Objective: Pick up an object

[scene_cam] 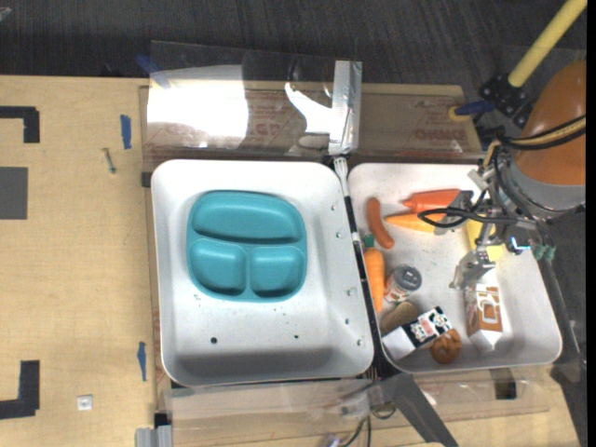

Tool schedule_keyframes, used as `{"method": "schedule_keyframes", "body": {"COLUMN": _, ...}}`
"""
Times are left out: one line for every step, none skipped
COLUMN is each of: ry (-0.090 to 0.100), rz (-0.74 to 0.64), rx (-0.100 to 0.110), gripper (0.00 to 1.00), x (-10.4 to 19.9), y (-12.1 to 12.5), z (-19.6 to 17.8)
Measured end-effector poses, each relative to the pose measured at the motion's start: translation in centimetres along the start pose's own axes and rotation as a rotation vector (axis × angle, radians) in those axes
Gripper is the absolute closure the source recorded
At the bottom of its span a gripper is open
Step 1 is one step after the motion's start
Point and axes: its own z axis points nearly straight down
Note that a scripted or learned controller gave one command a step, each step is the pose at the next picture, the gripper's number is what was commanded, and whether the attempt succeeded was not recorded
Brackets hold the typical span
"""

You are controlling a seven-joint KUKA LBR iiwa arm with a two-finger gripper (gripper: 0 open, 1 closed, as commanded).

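The bench (65, 250) is carrying two white bins side by side. The left bin (172, 343) is holding a teal divided tray (247, 243). The right bin (540, 338) is holding the clutter: an orange carrot (373, 270) lying along its left wall, a reddish sausage (378, 223) just above it, another carrot (436, 199) near the top, a white carton (487, 313) at the right, a black-and-white box (417, 331) at the bottom with a brown lump (447, 345) touching it, and a small round tin (406, 278).

The arm (554, 156) is reaching in from the right, and the tool (473, 270) is hanging over the right bin, just above the white carton. How wide it is standing I cannot tell.

Judging by this, the approach step is under way, with nothing lifted yet. The next move is calling for a straight descent onto the carton, then closing on it.
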Motion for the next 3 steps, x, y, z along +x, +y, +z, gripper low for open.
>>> {"method": "schedule_keyframes", "body": {"ry": -0.004, "rz": -0.025, "rx": 0.001, "gripper": 0.00, "x": 2.5, "y": -2.9, "z": 11.2}}
{"method": "schedule_keyframes", "body": {"ry": -0.014, "rz": -0.007, "rx": 0.008, "gripper": 0.00, "x": -3.5, "y": 1.4, "z": 11.6}}
{"method": "schedule_keyframes", "body": {"ry": -0.011, "rz": -0.029, "rx": 0.003, "gripper": 0.00, "x": 1.5, "y": -0.6, "z": 11.6}}
